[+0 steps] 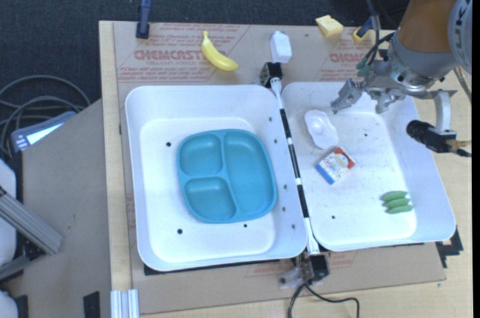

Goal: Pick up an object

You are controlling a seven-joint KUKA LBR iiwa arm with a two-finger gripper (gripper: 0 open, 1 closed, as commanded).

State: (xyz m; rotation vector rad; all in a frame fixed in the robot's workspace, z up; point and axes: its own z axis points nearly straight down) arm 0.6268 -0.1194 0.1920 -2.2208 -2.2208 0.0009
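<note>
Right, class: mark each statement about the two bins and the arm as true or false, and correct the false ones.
1. The blue divided plate lies in the left bin. True.
2. The banana lies in the right bin. False: it lies on the bench behind the left bin.
3. The green pea pod is in the right bin. True.
4. The end effector hangs over the blue divided plate. False: it is over the right bin's back edge.

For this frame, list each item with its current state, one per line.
gripper: open, above right bin's far edge, holding nothing
blue plate: flat in left bin
white object: lying in right bin
small packet: lying in right bin
green pods: lying in right bin
banana: on bench, outside bins
</note>
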